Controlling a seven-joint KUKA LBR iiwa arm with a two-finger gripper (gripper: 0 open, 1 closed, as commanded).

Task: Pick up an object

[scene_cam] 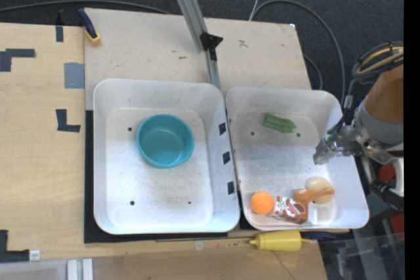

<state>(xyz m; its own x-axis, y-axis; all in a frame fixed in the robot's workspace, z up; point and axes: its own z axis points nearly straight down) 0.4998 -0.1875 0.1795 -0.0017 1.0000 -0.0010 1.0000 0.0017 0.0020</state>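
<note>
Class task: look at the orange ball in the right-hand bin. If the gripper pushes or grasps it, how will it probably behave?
The orange ball looks round and smooth, so it would probably roll when nudged and could slip from the fingers. It sits near the right bin's front wall beside a small packet, which may stop it rolling far.

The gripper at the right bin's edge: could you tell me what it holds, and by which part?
Nothing shows between the fingers of the gripper, which sits over the right bin.

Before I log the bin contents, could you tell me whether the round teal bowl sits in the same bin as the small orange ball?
No, the round teal bowl sits in the left white bin, while the small orange ball lies in the right white bin.
</note>
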